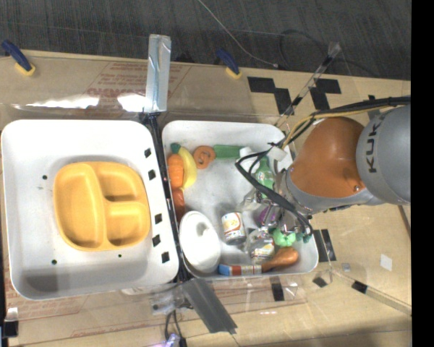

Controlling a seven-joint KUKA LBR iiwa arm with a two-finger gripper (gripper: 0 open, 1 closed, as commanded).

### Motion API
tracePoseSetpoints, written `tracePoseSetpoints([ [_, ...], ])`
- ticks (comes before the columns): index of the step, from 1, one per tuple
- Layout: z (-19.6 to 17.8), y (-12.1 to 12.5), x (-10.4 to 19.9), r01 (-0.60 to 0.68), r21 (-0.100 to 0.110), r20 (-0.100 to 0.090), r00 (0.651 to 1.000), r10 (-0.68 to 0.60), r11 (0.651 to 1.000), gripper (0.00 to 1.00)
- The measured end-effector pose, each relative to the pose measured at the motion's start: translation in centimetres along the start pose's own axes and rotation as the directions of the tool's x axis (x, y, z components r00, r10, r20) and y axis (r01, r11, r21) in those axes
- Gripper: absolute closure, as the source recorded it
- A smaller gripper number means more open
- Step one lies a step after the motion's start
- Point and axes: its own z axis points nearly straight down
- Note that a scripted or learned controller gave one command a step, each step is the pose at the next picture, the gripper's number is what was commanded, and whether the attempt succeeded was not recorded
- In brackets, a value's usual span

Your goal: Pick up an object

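Carrot (176,172) lies lengthwise along right bin's (224,130) left wall; jaws' state (cables crowd them) unreadable.

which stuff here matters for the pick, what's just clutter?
Job: gripper, right bin and its pickables: carrot, banana, white bowl, small can.
Lying about: left bin, yellow tray, blue clamps, tape strip.
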Motion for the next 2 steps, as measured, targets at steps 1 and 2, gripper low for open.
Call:
tracePoseSetpoints([
  [1,0.1,3.2,0.9,0.106,-0.001,-0.002,0.994,-0.106,0.994,0.0],
  [2,-1.0,3.3,0.7,0.109,0.0,0.001,0.994,-0.109,0.994,1.0],
])
